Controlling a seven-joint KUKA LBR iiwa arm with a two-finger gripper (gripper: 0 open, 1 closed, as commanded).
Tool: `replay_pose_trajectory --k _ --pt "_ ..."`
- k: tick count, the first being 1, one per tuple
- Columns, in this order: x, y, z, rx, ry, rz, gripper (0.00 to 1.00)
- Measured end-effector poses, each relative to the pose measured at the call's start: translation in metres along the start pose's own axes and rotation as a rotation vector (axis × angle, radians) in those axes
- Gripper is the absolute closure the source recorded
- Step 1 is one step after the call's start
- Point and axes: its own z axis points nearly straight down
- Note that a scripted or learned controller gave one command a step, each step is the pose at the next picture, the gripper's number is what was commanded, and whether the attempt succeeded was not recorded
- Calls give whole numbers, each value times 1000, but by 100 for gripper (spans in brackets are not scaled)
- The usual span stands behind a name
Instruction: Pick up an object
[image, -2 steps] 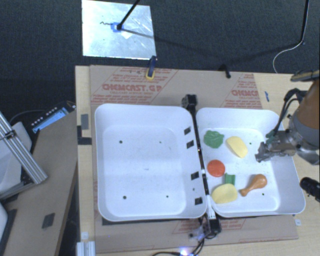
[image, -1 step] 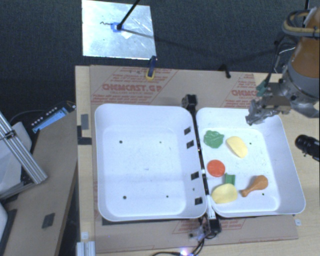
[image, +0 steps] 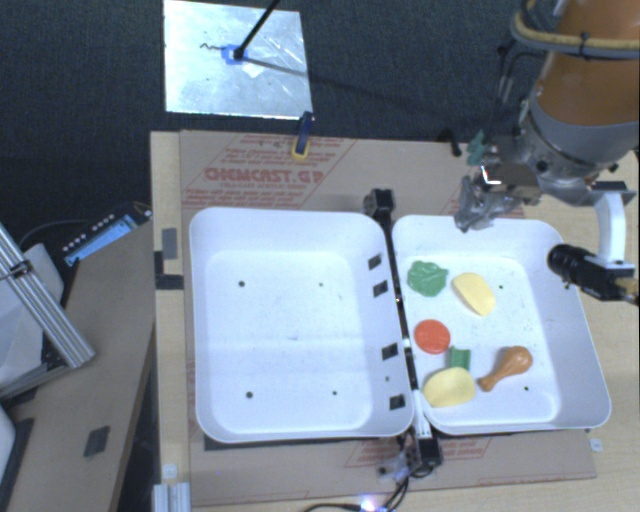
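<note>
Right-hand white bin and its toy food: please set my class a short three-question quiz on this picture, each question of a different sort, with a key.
1. True or false: the orange-red round toy slice lies in the left white shallow bin.
2. Which toy lies nearest the right white shallow bin's front right corner? A) green leafy toy B) brown toy drumstick C) pale yellow oval toy
3. Fill in: the pincer hangs over the right bin's ____ edge.

Key: 1 false; 2 B; 3 far (back).

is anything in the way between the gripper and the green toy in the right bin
Nothing visible. The gripper sits over the right bin's back rim, with bare white floor between it and the green toy. The pale yellow piece lies beside the toy, not between.
</note>
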Motion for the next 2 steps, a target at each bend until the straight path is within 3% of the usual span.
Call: replay_pose_trajectory --k 1,2 --pt "49 -3 -20 2 0 2 100" --pt "91 12 -23 3 0 3 100"
